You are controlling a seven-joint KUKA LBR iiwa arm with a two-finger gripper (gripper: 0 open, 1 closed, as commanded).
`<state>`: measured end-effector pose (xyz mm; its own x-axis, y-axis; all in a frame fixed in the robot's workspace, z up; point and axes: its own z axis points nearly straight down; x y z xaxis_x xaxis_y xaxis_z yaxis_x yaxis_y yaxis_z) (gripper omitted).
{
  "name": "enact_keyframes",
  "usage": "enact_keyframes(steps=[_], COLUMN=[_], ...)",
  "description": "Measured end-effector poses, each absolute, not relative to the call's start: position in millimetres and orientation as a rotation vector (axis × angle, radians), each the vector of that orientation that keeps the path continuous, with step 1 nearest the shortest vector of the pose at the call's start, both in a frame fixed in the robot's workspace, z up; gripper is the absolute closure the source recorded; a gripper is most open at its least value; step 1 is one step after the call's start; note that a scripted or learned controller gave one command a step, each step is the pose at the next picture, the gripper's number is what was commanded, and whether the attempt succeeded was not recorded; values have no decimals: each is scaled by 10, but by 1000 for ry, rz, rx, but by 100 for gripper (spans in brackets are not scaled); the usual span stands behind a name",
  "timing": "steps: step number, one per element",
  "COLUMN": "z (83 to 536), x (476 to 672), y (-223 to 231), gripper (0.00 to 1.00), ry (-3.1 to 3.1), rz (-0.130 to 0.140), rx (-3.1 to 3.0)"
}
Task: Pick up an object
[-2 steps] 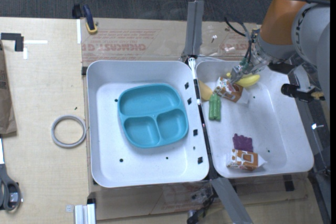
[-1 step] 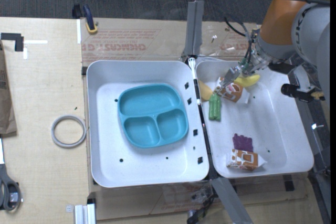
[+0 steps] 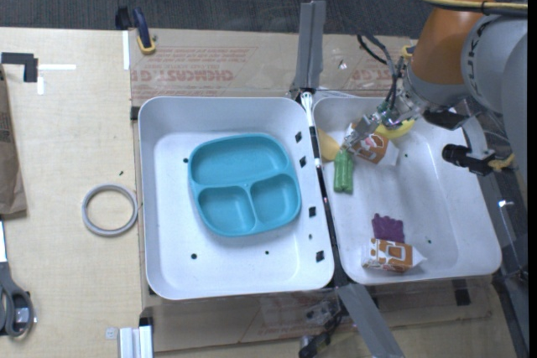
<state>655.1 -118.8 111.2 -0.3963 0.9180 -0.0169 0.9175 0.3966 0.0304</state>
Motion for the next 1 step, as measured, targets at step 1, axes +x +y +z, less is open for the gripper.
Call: enact_keyframes(steps=[1], z=[1608], x=[6595], y=[-1400], gripper=[0], ry=[2663], rz=[0], rx=[1659])
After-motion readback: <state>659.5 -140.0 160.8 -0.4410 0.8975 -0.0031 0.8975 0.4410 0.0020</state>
